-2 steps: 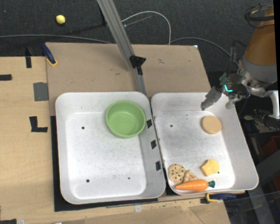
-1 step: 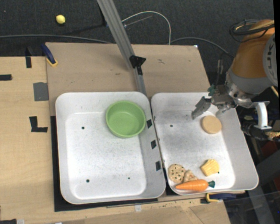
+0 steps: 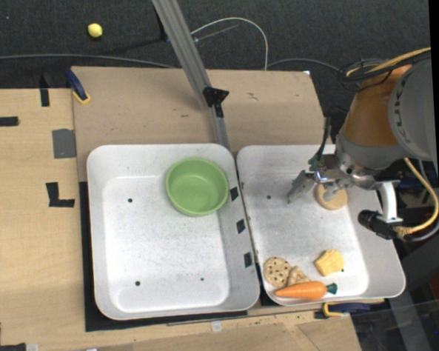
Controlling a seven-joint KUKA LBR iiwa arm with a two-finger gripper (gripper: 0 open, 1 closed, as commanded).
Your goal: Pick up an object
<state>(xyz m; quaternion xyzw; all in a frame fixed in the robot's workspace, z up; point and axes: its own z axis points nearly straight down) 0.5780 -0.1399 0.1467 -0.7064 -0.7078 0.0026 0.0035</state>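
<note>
Overhead, the gripper (image 3: 314,185) hangs with fingers spread and nothing between them; a round tan object (image 3: 332,196) lies just beside it at four o'clock, inside the right bin (image 3: 282,226).

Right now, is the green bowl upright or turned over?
Upright: the green bowl in the left bin shows its hollow inside and round rim facing up.

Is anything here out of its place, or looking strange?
A small yellow ball lies on the dark floor beyond the bench, away from both bins. In the right bin the toy foods sit tidy; the green bowl stands upright.
</note>
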